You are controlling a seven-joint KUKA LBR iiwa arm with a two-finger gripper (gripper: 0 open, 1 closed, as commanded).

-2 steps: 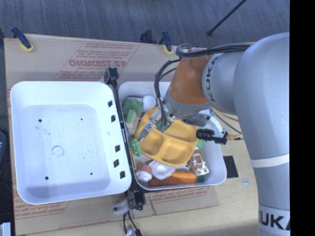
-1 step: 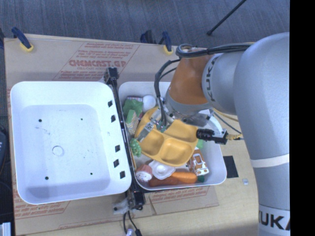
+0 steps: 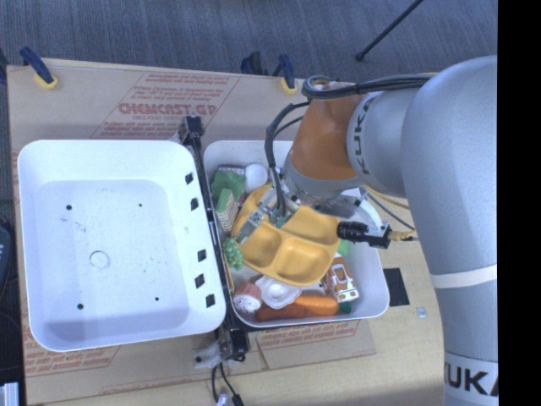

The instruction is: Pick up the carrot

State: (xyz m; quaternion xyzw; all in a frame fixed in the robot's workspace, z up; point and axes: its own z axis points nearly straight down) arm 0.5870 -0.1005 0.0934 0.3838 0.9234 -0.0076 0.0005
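The carrot (image 3: 300, 307) is orange and lies lengthwise along the near wall of the right bin (image 3: 382, 299), partly tucked under a yellow divided tray (image 3: 292, 250). My gripper (image 3: 275, 207) hangs over the middle of that bin, at the tray's far left corner and well above the carrot in the picture. The orange wrist band and grey arm hide the far right part of the bin. Nothing of the carrot is at the gripper.
The right bin is crowded: a green item (image 3: 226, 184), a white egg shape (image 3: 255, 174), a printed small box (image 3: 342, 284), and a red and white piece (image 3: 247, 299). The left bin (image 3: 110, 152) sits beside it. Black clips (image 3: 193, 129) join the bins.
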